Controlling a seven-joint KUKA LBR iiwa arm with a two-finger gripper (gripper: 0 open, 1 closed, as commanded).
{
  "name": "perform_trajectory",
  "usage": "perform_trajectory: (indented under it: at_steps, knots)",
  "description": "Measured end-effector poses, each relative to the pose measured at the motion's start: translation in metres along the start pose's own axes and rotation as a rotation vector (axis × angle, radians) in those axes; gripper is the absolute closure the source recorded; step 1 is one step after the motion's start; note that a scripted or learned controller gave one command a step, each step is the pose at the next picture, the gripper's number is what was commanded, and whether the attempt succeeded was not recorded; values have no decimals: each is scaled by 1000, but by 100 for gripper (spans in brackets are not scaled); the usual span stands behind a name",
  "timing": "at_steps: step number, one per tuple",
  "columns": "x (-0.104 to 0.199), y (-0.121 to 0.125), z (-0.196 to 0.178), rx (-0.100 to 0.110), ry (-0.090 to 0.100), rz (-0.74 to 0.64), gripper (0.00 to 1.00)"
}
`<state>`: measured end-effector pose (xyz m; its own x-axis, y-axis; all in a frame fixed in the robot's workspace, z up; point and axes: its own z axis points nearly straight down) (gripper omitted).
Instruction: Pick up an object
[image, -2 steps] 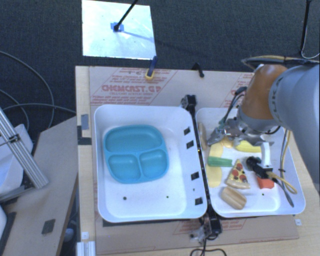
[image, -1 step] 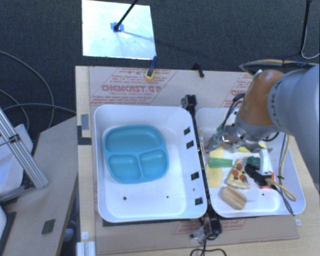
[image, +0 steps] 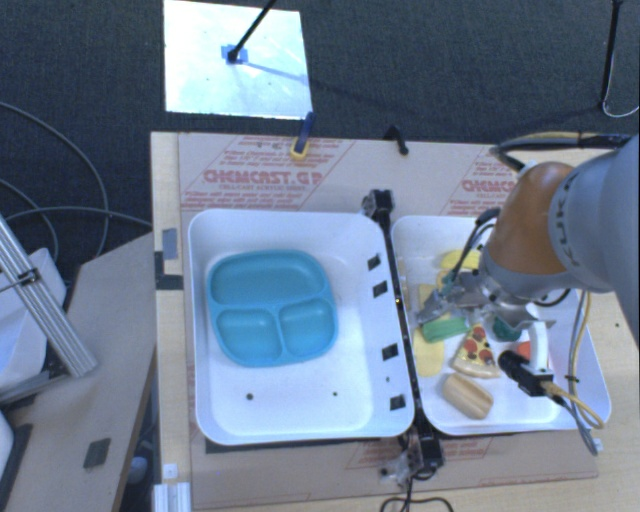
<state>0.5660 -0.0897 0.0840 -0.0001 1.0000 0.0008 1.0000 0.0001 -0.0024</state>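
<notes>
A grey robot arm's pincer (image: 447, 298), grip state impossible to tell, hovers over a green plastic toy block (image: 443, 327), likely light, rigid, best pinched across its sides.

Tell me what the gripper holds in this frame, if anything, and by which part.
It cannot be told. The gripper sits low over the green toy in the right bin, its tips blurred.

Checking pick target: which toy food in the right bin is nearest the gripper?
The green piece, right at the gripper. The pizza slice and the bread roll lie further toward the bin's near edge.
</notes>
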Motion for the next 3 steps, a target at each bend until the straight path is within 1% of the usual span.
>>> perform_trajectory:
  at_steps: [1,2,3]
  knots:
    - [-52,-69,0,-1,-1,4,0]
    - [-50,-65,-12,-8,-3,0,100]
    - [17,16,-107,-19,-1,-14,100]
